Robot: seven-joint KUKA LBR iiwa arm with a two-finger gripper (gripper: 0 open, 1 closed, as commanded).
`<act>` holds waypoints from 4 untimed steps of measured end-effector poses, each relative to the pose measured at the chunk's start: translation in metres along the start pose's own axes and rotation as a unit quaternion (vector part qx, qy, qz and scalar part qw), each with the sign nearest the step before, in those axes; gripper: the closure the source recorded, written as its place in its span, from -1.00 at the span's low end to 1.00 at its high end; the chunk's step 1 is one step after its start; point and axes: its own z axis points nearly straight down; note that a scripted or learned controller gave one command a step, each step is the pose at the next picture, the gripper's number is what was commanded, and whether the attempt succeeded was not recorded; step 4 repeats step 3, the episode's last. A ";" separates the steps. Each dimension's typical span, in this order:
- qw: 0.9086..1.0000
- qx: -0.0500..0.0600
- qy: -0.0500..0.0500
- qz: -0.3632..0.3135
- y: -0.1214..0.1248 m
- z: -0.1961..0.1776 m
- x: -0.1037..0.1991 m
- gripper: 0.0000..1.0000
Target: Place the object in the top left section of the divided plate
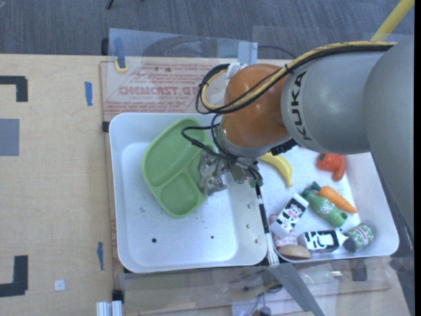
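Observation:
A green divided plate (168, 163) lies at a slant in the upper part of the left bin (177, 239). My gripper (214, 175) hangs over the plate's right edge, under the orange band of the wrist. The wrist and its cables hide the space below the gripper, so I cannot make out any object in it. The plate sections that show hold nothing.
The right bin (378, 199) holds a banana (283, 168), a red pepper (331, 164), a carrot (339, 200), a green bottle (325, 207), a black-and-white carton (290, 216), a can (360, 236) and other small items. The arm covers the bins' upper right.

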 end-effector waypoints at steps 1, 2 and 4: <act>1.000 -0.002 0.005 -0.025 -0.013 0.002 -0.080 1.00; 0.999 -0.001 0.013 0.044 0.006 0.000 -0.066 1.00; 0.998 -0.002 -0.004 -0.061 -0.009 -0.001 -0.034 1.00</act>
